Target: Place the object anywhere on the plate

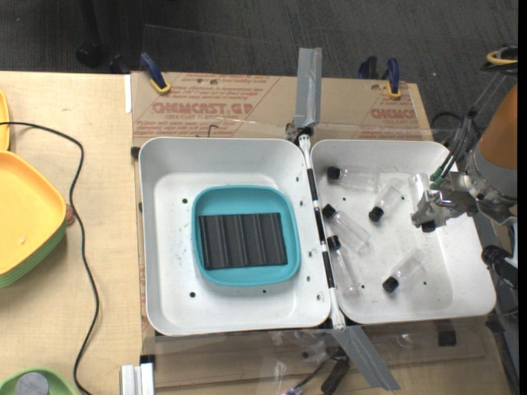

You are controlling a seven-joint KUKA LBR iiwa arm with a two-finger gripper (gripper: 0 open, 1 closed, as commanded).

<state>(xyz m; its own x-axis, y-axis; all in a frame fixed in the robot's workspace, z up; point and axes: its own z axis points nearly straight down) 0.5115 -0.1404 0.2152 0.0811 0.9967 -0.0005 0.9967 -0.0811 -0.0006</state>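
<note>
Clear plastic vials with black caps (401, 271) lie scattered in right white bin (469, 299), nearest one by front wall. Teal rectangular plate with dark ribbed insert (244, 235) sits in left white bin (165, 303), nothing on it. Farther back, gripper (428, 211) low over right bin among vials; grip state cannot tell. Judgement: placing not yet done, pick and transfer remain.

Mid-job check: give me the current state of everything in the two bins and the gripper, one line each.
Plate: teal, flat in the left bin, nothing on it.
Vials: clear, black-capped, lying scattered in the right bin.
Gripper: low over the right bin among the vials; grasp unclear.
</note>
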